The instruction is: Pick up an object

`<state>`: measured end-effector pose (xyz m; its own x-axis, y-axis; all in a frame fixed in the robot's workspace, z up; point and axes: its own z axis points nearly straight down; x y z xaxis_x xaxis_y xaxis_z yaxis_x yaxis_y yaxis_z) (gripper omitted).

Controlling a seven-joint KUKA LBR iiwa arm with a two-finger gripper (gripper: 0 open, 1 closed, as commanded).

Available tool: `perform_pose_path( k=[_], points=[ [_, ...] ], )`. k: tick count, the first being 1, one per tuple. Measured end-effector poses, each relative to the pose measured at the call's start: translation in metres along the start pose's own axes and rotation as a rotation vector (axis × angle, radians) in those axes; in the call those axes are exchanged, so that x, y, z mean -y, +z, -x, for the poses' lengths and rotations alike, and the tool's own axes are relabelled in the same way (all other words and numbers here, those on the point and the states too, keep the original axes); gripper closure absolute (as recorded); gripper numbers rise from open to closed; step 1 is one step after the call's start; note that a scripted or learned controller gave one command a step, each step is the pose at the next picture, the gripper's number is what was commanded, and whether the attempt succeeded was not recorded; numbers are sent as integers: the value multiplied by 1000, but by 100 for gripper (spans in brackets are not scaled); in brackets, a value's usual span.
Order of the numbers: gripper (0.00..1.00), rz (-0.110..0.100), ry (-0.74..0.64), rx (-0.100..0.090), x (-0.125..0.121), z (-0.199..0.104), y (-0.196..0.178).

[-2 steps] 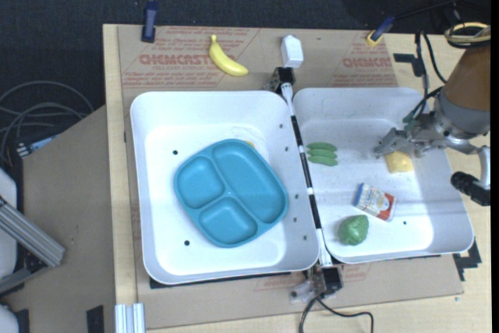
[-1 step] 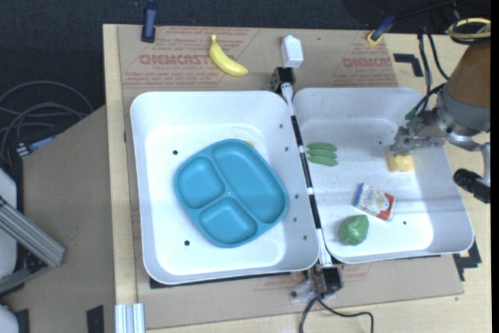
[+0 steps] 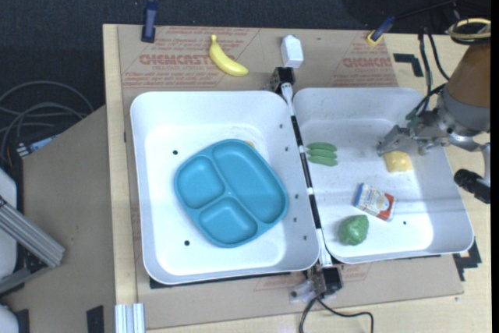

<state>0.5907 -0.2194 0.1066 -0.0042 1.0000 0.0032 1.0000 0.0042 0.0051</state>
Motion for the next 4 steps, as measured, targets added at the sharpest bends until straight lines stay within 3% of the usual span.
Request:
perform_pose_path(
  k=[1, 2, 3, 4],
  points=[
    [0, -6, 3, 2, 3, -13, 22],
    [100, 6, 3, 6, -1, -12, 7],
    [0, -1, 4, 5, 1, -12, 10],
    [100, 2, 4, 6, 1, -12, 0]
  ],
)
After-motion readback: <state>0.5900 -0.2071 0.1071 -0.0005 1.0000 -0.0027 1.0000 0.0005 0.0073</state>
